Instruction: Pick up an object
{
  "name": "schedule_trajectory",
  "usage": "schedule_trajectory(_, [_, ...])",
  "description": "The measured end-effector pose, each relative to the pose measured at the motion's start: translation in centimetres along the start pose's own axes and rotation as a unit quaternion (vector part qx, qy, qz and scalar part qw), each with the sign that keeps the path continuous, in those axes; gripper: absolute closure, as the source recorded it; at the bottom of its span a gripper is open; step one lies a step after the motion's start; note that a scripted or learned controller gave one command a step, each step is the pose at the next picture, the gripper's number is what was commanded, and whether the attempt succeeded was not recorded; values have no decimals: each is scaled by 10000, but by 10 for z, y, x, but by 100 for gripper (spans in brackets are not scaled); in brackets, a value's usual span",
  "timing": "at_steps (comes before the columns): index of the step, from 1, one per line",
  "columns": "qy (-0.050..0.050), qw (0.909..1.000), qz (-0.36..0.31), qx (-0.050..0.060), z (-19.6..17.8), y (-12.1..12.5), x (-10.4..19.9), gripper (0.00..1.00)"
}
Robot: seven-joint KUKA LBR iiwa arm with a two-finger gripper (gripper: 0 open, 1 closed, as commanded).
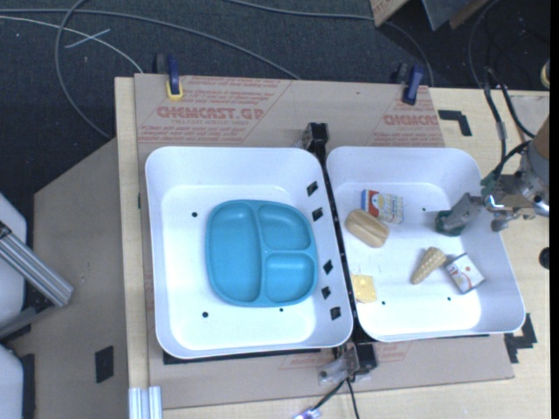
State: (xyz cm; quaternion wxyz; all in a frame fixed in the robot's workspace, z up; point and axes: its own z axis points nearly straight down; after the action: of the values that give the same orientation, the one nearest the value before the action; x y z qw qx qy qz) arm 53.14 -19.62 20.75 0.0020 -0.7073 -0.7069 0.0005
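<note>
Two white bins sit side by side on the bench (131, 234), which is covered by a brown cardboard sheet with red lettering. The left bin (166, 199) holds a blue plate (260, 252) with three compartments, lying flat near the middle of the bin floor.

The right bin (419, 321) holds several small things. A white carton (383, 206) with blue and red print lies toward the bin's back left. Just in front of it, touching or nearly so, is a tan bread roll (367, 228). A yellow cheese slice (364, 288) lies near the front left, close to the divide between the bins. A cone (427, 264), tan and ridged, lies on its side right of centre, and just to its right is a small white packet (465, 274) with red marks, slightly tilted.

The arm reaches in from the right, over the right bin's right wall. Its pincer (454, 219) is low over the bin's right side, behind the cone and packet and well apart from the carton and roll. A dark greenish tip points left toward the bin floor. Whether the pincer is spread or pressed together I cannot tell, and nothing can be seen between it.

Two blue clamps (174, 72) grip the bench's back edge, and grey cables lie on the dark floor behind.
</note>
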Motion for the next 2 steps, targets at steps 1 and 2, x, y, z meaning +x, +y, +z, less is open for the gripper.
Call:
schedule_trajectory(1, [1, 10000, -2, 4, 43, 1, -4, 0])
schedule_trajectory(2, [0, 10000, -4, -3, 90, 10, -7, 0])
